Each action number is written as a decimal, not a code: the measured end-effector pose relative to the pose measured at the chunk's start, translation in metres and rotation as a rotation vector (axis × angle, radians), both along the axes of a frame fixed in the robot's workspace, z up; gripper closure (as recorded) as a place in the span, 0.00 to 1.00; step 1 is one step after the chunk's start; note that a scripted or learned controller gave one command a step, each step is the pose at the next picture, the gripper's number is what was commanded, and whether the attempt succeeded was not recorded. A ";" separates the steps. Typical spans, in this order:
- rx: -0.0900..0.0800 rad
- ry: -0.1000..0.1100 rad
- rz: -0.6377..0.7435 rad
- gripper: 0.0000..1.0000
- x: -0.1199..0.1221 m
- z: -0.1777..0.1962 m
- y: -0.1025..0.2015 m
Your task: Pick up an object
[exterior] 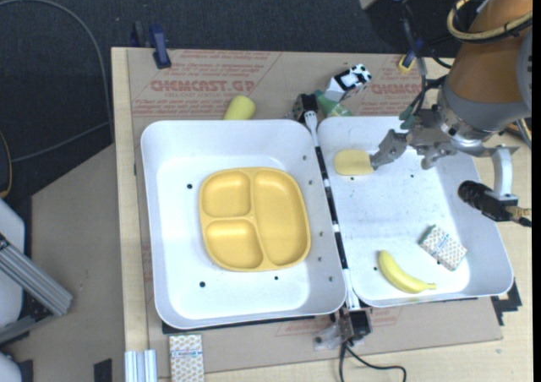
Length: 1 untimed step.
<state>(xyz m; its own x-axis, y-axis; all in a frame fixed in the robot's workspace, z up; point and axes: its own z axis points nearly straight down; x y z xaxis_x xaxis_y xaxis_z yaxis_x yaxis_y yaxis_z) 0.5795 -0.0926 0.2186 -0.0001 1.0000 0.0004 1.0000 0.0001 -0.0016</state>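
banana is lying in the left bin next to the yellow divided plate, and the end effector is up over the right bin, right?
Not quite. The camera view shows the banana lying in the right bin, near its front edge, not beside the yellow divided plate, which sits in the left bin. The end effector is over the right bin, as you said.

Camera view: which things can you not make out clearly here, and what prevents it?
- Gripper: fingers small and dark, open or shut unclear, and contact with the pale yellow block unclear.
- Arm: cut off by the right edge.
- Patterned packet: print too small to read.
- Black-and-white item behind the right bin: too small to identify.
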 end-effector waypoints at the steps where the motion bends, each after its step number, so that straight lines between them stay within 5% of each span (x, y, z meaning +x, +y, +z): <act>1: 0.000 0.001 -0.001 0.00 0.023 -0.079 -0.003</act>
